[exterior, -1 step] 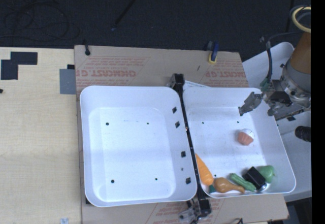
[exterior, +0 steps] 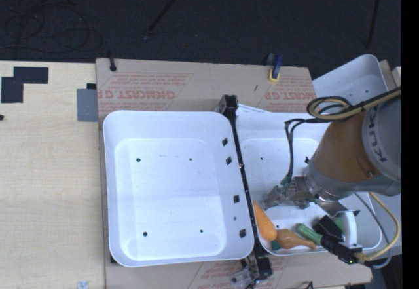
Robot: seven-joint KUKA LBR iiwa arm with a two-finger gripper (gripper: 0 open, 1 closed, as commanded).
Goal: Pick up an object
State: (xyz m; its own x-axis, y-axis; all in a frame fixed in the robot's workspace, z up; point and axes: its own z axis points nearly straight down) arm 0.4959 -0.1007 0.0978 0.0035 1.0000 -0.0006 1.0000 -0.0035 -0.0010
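Observation:
The right bin (exterior: 262,143) holds an orange carrot-shaped thing (exterior: 263,221) along its left wall near the front. Beside it lie a tan-orange lump (exterior: 289,238) and a green thing (exterior: 306,233) at the front edge. My gripper (exterior: 280,196) is low in the right bin, just above and right of the orange thing. Its fingers are dark and small against the bin floor, and nothing shows between them. The arm's orange band and grey wrist hide the bin's right half.
The left bin (exterior: 124,150) sits next to the right one, with a black divider strip (exterior: 239,176) between them. Both stand on a cardboard sheet (exterior: 163,88). A second white tray (exterior: 350,84) leans at the back right.

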